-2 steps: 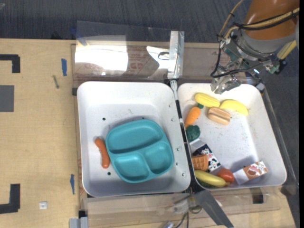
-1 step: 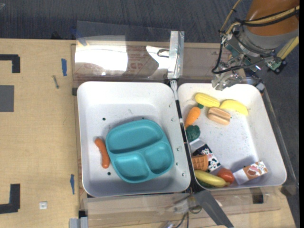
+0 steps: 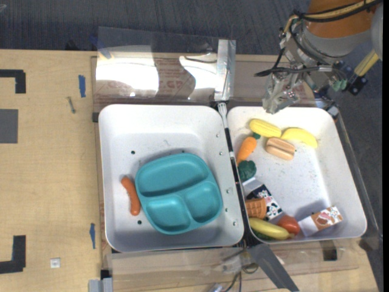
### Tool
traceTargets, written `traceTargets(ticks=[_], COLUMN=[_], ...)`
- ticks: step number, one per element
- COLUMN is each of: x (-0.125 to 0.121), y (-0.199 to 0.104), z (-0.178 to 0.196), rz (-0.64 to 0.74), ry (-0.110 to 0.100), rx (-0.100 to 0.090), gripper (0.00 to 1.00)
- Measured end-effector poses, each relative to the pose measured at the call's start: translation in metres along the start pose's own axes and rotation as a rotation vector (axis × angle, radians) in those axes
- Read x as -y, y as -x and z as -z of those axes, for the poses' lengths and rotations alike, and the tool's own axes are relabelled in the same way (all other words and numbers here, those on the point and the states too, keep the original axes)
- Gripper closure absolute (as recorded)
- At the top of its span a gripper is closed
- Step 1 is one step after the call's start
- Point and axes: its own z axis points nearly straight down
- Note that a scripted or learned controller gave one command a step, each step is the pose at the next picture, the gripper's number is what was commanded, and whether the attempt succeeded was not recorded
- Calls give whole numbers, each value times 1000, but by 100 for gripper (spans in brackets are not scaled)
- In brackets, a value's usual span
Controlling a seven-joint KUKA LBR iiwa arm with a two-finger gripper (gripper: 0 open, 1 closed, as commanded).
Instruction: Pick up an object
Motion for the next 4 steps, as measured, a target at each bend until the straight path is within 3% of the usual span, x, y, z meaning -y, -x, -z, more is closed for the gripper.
traceTargets(ticks=[1, 2, 3, 4], x=[30, 30, -22, 0], y=[-15, -12, 9, -39], z=[-73, -58, -13, -64], rz=[249, 248, 104, 351], ry=[5, -2, 0, 5], rx=[-8, 5, 1, -7], gripper=[100, 100, 100, 100])
